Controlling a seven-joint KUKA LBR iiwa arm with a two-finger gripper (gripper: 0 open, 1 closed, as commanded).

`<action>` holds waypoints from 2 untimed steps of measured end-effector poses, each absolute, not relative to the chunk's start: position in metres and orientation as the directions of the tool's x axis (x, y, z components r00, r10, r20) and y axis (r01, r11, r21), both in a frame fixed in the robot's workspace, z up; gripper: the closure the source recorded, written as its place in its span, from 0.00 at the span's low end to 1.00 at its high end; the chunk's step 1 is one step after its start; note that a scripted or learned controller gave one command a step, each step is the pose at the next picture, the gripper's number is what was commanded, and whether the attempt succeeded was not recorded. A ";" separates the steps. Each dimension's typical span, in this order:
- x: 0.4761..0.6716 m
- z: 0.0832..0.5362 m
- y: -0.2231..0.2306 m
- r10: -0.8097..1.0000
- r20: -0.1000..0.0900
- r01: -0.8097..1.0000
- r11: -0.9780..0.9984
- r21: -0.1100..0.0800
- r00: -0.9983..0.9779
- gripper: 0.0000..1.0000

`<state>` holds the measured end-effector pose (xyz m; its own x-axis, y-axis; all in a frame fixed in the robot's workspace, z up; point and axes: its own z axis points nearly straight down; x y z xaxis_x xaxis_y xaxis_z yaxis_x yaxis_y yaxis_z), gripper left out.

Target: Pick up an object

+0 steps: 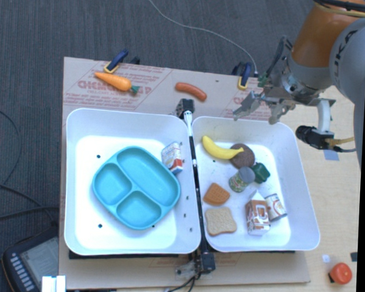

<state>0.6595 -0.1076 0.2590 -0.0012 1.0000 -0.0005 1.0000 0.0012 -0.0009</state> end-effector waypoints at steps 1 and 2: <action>0.616 0.123 -0.101 1.000 0.000 1.000 0.001 -0.005 -0.001 0.00; 0.549 0.088 -0.109 1.000 -0.001 1.000 0.001 0.006 -0.001 0.00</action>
<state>0.5491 -0.1088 0.0881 -0.0006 1.0000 -0.0013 1.0000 0.0006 0.0063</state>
